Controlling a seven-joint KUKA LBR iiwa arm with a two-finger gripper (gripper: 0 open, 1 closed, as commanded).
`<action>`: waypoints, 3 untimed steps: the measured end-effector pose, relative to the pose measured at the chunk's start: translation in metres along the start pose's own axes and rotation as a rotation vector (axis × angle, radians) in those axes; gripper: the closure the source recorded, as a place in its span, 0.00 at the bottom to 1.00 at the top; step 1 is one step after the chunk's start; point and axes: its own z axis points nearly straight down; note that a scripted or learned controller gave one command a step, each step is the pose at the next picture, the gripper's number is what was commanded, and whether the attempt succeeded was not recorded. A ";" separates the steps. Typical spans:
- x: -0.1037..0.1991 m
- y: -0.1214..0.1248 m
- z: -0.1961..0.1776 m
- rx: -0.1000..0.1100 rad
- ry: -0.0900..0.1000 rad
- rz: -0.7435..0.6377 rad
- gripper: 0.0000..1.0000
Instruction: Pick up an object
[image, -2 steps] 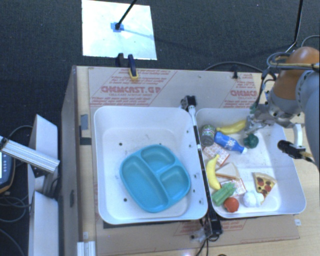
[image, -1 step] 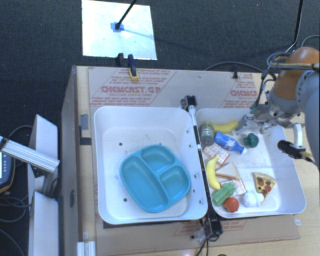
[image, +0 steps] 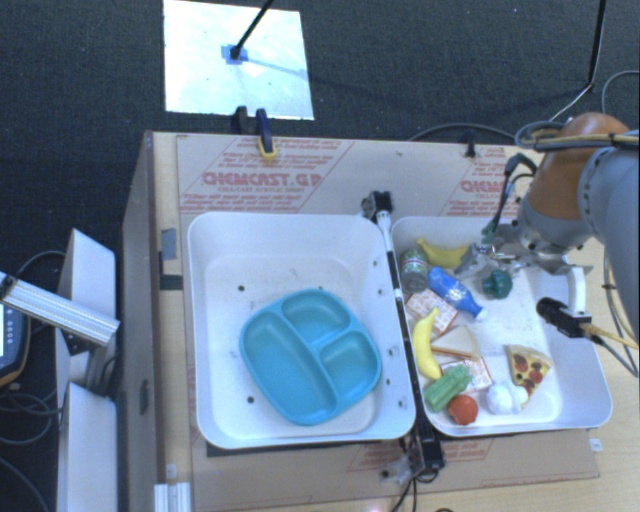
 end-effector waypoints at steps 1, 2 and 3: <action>-0.030 -0.034 0.000 0.001 -0.002 0.003 0.00; -0.006 0.013 0.000 0.000 0.000 0.000 0.00; 0.008 -0.025 0.000 0.000 0.000 0.003 0.00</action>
